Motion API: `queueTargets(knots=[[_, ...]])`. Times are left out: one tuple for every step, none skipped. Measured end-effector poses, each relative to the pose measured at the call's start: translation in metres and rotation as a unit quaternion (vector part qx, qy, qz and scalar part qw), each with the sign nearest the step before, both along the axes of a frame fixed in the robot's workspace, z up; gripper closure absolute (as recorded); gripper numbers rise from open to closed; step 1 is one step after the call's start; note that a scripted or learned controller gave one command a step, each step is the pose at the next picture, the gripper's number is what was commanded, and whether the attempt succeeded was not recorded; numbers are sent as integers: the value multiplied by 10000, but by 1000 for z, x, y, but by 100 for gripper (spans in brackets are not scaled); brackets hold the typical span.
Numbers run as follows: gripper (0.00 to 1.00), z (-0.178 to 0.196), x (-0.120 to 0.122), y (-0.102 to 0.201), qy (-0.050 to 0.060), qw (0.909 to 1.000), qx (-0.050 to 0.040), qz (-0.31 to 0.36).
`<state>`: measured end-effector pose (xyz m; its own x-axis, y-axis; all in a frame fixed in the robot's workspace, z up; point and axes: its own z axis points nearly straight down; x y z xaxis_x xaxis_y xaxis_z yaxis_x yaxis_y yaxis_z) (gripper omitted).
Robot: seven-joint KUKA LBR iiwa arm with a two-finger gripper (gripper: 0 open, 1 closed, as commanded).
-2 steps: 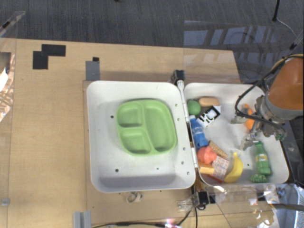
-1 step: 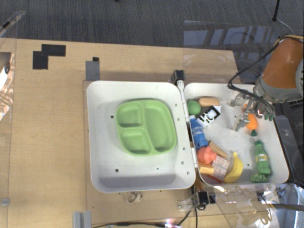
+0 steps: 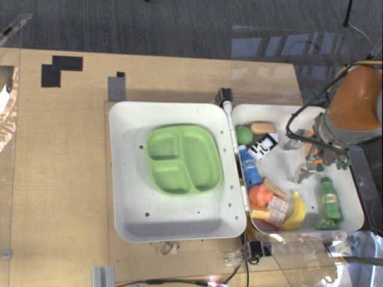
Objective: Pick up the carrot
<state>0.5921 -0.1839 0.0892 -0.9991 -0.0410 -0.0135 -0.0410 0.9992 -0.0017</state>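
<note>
The carrot (image 3: 312, 153), a short orange piece, shows upright between the two fingers of my gripper (image 3: 312, 168), over the right part of the right bin (image 3: 356, 219). The fingers (image 3: 302, 173) are closed against it, and the wrist covers its upper end. My arm comes in from the right, with its orange band above the gripper. Just right of the fingertips and below them lies a green bottle (image 3: 328, 203).
The right bin also holds a green ball (image 3: 243, 134), a tan bun (image 3: 263, 127), a blue bottle (image 3: 248, 168), a red-orange toy (image 3: 258, 194), a banana (image 3: 296, 211) and a wafer cone (image 3: 276, 189). A green divided plate (image 3: 182, 159) lies in the left bin (image 3: 128, 220).
</note>
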Motion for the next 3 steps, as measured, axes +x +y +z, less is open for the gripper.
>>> queueTargets(knots=[[0, 0, -21, -22, -8, 9970, -16, 780], [0, 1, -64, -3, -29, 9999, -19, 163], [0, 2, -92, 27, -36, 9875, -50, 1572]])
